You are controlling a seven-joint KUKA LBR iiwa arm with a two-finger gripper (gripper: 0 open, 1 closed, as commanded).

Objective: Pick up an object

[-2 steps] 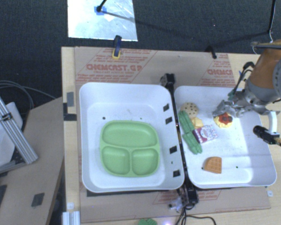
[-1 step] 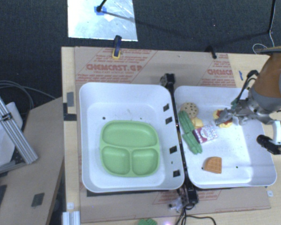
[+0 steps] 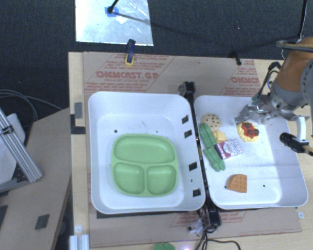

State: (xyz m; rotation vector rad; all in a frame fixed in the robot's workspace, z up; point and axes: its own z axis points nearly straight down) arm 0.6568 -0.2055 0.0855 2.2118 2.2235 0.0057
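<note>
A dark carpeted floor (image 3: 31, 46) surrounds a tabletop (image 3: 161, 69) covered in brown printed cardboard, seen from above at a slant. A shiny metal sheet (image 3: 115, 14) lies on the floor beyond it. Two shallow white bins sit side by side on the tabletop.

The left bin (image 3: 141, 105) holds a green divided plate (image 3: 144, 164), with one large section and two small ones.

The right bin (image 3: 287, 186) holds several toy foods. A cookie (image 3: 211, 121) lies near the bin's far left corner. A long green pod (image 3: 211, 146) runs along the left wall, with a yellow piece (image 3: 219, 137) just beside it and a purple and white packet (image 3: 229, 149) touching its right side. A waffle wedge (image 3: 237, 183) lies apart, nearer the front. A small yellow pizza with red topping (image 3: 249, 132) sits toward the far right.

The grey arm (image 3: 297, 82) reaches in from the right. Its claw (image 3: 249, 116) hangs just above the pizza, at its far edge. Whether the claw is apart or together cannot be made out, and nothing can be seen held in it.
</note>
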